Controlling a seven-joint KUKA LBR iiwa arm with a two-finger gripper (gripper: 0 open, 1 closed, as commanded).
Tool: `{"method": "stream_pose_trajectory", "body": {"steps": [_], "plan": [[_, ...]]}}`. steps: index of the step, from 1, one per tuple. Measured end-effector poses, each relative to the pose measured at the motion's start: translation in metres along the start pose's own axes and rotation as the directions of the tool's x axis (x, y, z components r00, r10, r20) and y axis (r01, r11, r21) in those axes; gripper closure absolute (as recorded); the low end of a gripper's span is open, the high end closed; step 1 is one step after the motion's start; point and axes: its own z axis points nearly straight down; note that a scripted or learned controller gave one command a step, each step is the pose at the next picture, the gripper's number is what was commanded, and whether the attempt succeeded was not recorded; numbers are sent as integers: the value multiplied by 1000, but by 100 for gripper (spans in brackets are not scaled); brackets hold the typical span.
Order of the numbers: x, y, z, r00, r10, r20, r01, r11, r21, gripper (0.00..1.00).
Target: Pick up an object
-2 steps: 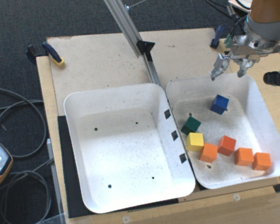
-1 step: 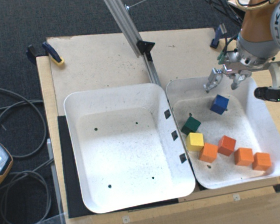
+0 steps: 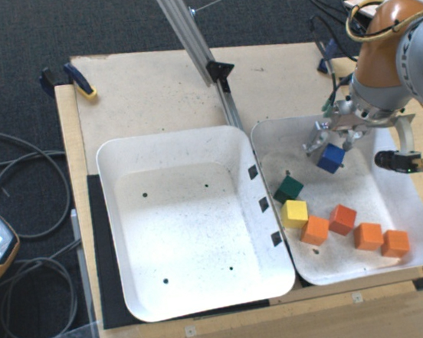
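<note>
Blue is the colour that matters: a blue cube [image 3: 331, 158] sits tilted in the upper middle of the right bin [image 3: 401, 201], directly under the claw [image 3: 331, 139], which reaches in from the right of the frame on the grey arm [image 3: 395, 63] with its orange band. The cube's upper corner appears to lie between the metal fingers, and it looks lifted a little off the bin floor, so the claw seems partly closed on it; the tilt suggests a grip on edges instead of flat faces, which I judge a fragile hold. Lower in the same bin the other blocks lie well apart from the claw: a green cube [image 3: 288, 188] near the bin's left wall, a yellow cube [image 3: 295, 212] just below it, and four orange cubes [image 3: 342, 219] strung from the yellow one toward the lower right corner. Their spread probably explains the choice of the blue one, which stands alone with room for fingers on both sides. The left bin [image 3: 121, 215] fills the centre of the frame, on the wooden table [image 3: 147, 88], and a metal pole [image 3: 185, 28] slants down from the top to the gap between the bins.
</note>
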Motion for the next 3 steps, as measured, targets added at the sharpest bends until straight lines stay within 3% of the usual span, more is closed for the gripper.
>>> {"method": "stream_pose_trajectory", "body": {"steps": [1,2,3], "plan": [[1,3,-14,1000,-2,1,2,1000,-8,100],[-1,-2,-76,1000,-1,4,1,1000,-16,100],[0,-1,-93,1000,-2,3,2,1000,-13,100]]}}
